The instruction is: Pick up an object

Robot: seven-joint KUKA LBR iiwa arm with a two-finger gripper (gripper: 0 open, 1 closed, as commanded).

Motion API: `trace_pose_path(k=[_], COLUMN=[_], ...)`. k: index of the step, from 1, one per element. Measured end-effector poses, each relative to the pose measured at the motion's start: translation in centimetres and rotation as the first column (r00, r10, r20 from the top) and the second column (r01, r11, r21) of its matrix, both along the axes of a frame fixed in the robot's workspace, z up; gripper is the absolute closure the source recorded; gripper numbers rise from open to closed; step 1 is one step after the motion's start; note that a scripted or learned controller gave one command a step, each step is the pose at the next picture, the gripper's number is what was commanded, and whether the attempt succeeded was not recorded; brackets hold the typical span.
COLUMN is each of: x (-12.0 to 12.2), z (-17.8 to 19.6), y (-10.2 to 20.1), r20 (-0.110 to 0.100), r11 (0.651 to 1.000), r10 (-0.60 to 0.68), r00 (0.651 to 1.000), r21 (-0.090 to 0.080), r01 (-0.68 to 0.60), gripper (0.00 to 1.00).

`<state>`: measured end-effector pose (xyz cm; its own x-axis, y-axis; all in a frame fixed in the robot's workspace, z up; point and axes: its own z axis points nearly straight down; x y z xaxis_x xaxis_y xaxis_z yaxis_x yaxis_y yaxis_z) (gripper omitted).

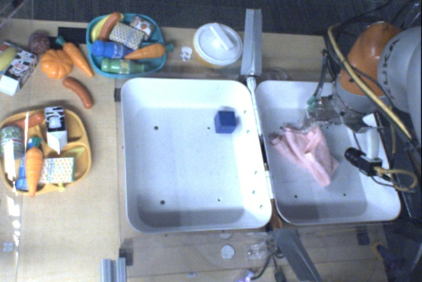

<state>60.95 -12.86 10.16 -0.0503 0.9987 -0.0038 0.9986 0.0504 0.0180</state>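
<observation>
A small blue cube lies in the left white bin, in its upper right part. A crumpled pink cloth rests in the right white bin, left of centre. My gripper hangs low over the upper edge of the pink cloth, at the end of the grey arm with the orange band coming in from the right. The wrist and cables hide how it meets the cloth.
A blue bowl of toy food and a white lidded tub stand behind the left bin. On the bench at the left are a yellow plate of toys, a toy pumpkin and a sausage. Cables trail over the right bin's right side.
</observation>
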Motion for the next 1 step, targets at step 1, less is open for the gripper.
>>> trace_pose_path(k=[1], x=[0.67], z=[9.71], y=[3.92], r20=[-0.013], r11=[0.992], r10=[0.125], r00=[0.992], r21=[0.002], r01=[-0.125], gripper=[1.00])
